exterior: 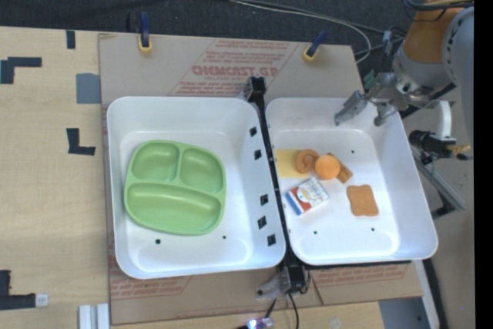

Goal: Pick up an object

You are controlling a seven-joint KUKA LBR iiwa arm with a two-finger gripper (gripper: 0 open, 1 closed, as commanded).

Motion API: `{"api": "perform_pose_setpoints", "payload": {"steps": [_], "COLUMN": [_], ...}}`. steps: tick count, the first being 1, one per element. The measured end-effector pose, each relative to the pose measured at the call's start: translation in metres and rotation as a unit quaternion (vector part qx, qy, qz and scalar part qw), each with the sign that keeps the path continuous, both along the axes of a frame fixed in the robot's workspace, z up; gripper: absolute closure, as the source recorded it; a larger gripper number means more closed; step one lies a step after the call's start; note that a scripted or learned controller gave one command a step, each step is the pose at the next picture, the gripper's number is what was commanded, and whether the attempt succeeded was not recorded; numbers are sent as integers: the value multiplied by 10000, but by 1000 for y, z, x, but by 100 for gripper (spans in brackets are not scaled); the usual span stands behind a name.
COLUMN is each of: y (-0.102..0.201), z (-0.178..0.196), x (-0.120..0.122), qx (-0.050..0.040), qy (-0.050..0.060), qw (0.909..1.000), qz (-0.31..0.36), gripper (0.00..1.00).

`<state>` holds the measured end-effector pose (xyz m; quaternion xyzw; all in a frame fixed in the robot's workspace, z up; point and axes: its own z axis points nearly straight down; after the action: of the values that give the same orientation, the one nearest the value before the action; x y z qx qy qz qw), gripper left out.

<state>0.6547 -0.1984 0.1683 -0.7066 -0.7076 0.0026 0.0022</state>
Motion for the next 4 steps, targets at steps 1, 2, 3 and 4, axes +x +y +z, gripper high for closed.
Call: {"api": "perform_pose_setpoints", "payload": {"steps": [1,2,3,4], "y": [-4,-3,5,-2], "z": [-64,-49,12,64], "x": [-3,-1,-1,6], "qx": [0,-7,-2,-6], "qy": [2,-27,-61,-62], "qw": [10000,10000,10000,10000], "qz": [0,10,6,7], "gripper": [0,100,100,100]}}
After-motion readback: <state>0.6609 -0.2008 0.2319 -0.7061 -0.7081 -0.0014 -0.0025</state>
